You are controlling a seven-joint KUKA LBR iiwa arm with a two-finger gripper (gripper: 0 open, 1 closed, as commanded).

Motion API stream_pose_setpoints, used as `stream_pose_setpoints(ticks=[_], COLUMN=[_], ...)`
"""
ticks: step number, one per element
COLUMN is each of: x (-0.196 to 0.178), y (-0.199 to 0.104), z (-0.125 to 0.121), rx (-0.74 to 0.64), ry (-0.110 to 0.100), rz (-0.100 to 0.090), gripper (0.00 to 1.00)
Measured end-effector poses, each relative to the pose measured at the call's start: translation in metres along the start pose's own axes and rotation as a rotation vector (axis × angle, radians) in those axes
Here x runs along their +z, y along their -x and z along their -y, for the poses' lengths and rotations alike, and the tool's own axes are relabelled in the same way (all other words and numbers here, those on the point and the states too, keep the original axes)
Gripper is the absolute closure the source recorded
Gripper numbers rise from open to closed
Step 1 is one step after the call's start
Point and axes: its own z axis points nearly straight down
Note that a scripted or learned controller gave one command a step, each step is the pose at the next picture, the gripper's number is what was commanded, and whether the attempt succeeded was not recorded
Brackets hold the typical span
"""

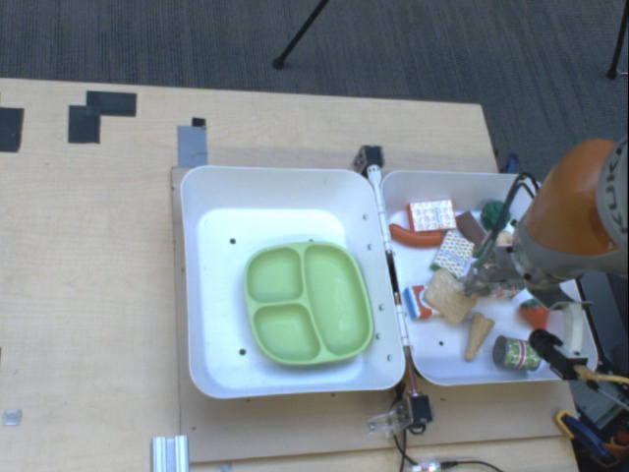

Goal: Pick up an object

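The right bin holds several small objects: a pink-and-white box, a red sausage, a checkered packet, a tan bread piece, a red-white-blue item, an ice cream cone and a green-lidded jar. My gripper hangs low over the middle of this bin, just right of the bread piece and below the checkered packet. The orange wrist band and grey arm cover its fingers from above. Nothing is seen between them.
The left bin carries a green three-compartment plate. A dark item and a green piece lie at the right bin's back, a small red-orange piece near its right wall. Cables run along the bench's front right.
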Motion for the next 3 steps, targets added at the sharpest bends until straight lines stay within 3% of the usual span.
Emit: stream_pose_setpoints(ticks=[1, 2, 3], x=[-0.061, -0.06, -0.061], y=[-0.092, -0.091, -0.037], z=[-0.032, -0.031, 0.009], rx=[-0.003, -0.002, 0.0], ry=[-0.027, -0.029, -0.029], rz=[-0.012, -0.011, -0.009], gripper=[1.0, 0.0, 0.0])
